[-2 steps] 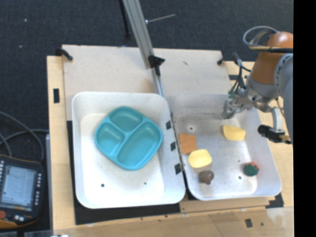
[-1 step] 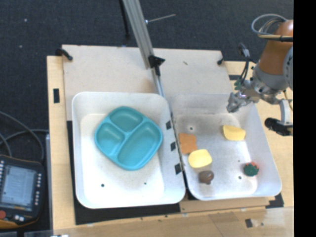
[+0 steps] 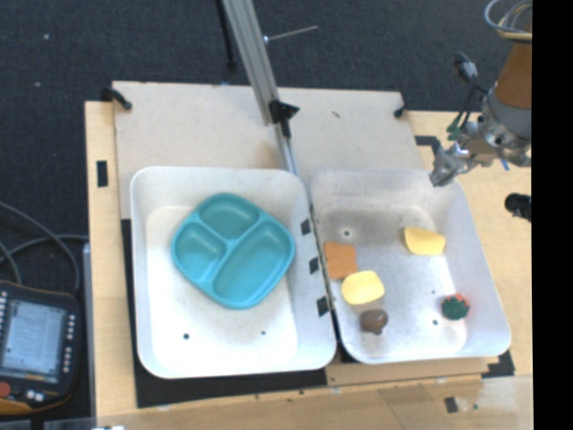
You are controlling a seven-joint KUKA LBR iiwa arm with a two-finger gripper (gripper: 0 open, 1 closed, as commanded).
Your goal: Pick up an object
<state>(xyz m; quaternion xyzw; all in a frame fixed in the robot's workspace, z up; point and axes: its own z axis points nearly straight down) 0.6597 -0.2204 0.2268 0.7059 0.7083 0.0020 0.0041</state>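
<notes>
**Object Selection: Nearest Candidate Below Gripper**

Objects lie in the right bin, all below and left of the gripper, largest first: the pale yellow block, orange square, yellow wedge, brown lump and green-red piece. The wedge is nearest, just below the gripper, long axis running left-right. The teal tray sits far left. The arm reaches from the right, wrist angled down-left at the bin's upper rim. Finger spacing cannot be judged; nothing is visibly held.
</notes>
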